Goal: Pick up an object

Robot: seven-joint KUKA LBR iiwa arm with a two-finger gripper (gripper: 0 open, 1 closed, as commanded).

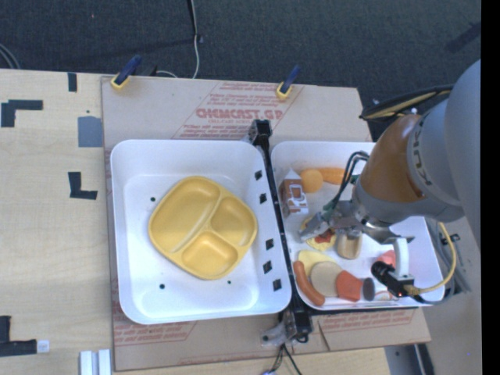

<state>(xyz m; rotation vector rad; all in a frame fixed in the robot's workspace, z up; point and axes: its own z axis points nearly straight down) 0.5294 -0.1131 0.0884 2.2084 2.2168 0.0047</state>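
While the yellow divided plate (204, 226) sits alone in the left bin (125, 209), the right bin (312, 148) is crowded: a brown packet (294, 196), an orange ball (312, 180), a red sausage (306, 282), a tan disc (323, 275). The pincer (334, 226) is down among them, whether spread or pinching I can't tell.

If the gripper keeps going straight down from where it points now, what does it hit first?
Probably the small tan cylinder in the right bin, which sits right beside the gripper. Depth is unclear from this slanted view, so it could land on the yellow piece instead.
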